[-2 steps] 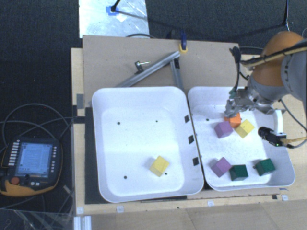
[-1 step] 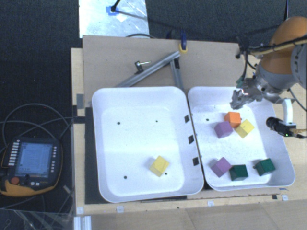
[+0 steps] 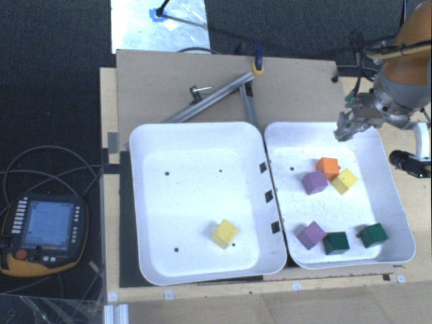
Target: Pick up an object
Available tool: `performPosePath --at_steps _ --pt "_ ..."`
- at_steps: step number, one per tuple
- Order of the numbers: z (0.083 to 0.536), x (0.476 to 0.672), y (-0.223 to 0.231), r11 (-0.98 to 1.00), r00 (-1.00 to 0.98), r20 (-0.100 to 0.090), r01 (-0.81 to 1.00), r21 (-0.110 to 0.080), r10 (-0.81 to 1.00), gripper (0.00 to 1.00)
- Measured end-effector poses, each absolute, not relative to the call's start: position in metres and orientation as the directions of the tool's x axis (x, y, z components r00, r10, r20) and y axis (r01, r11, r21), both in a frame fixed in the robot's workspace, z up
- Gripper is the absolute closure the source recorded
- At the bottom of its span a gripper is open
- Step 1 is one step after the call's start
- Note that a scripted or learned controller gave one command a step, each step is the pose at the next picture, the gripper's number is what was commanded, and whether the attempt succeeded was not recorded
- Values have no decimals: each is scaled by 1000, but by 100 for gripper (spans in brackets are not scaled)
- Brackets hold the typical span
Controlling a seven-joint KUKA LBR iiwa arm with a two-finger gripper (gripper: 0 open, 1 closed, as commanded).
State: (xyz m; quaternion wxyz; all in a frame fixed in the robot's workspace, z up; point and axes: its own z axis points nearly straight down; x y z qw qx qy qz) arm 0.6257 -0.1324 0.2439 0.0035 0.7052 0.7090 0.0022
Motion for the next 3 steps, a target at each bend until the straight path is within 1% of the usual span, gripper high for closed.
performPosePath --at_steps 1,2,3 --pt "252 609 -79 10 -10 2 1000 2 1000 100" --pt "240 601 -27 10 -10 2 1000 0 1000 100" --pt "237 597 25 11 -11 2 1000 0 1000 100"
